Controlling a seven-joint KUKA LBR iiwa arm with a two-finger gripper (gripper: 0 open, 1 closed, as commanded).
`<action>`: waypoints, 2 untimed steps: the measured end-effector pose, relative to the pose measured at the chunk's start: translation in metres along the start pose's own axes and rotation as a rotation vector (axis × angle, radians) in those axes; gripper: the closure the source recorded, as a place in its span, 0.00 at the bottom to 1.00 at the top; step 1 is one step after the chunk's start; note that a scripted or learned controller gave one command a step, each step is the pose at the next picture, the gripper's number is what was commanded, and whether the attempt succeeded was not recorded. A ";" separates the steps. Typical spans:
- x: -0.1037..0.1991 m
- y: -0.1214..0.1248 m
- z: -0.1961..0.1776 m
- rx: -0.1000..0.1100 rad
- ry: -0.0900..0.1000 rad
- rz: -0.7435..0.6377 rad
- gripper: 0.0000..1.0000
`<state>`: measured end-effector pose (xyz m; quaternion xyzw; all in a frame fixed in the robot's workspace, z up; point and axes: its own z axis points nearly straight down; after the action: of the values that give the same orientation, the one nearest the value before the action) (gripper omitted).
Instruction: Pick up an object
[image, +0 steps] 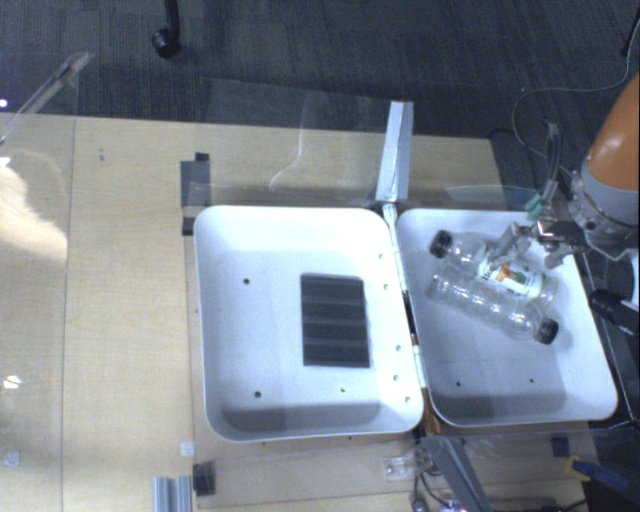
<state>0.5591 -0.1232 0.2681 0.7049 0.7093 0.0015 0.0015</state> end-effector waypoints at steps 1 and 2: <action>-0.022 0.054 0.075 0.001 0.000 -0.154 0.00; -0.041 0.098 0.181 -0.004 -0.001 -0.275 0.00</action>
<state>0.6577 -0.1636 0.0876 0.6009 0.7993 0.0022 0.0033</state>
